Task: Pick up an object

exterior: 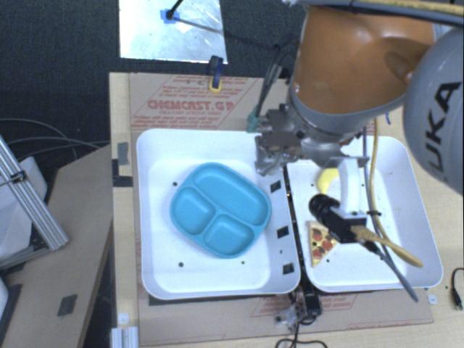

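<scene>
**Gripper above the seam, three things below**

Poised over the far end of the seam between two glossy white bins: the gripper point(279, 151), grip state impossible to tell. In the left bin point(156, 216), a smooth blue plate point(220, 209), rounded, three-welled, set askew to the walls. In the right bin point(407, 194), a flat pizza slice point(320, 242), tip apparently toward the near rim, and a smooth yellow piece point(328, 178), half hidden under the arm point(348, 49). Beneath, red-printed cardboard point(181, 104); beyond, dark carpet point(58, 49).

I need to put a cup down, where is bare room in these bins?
Left bin: bare floor along the front wall and left wall, around the blue divided plate. Right bin is crowded: gripper at the divider, a pizza slice and a yellow object.
</scene>
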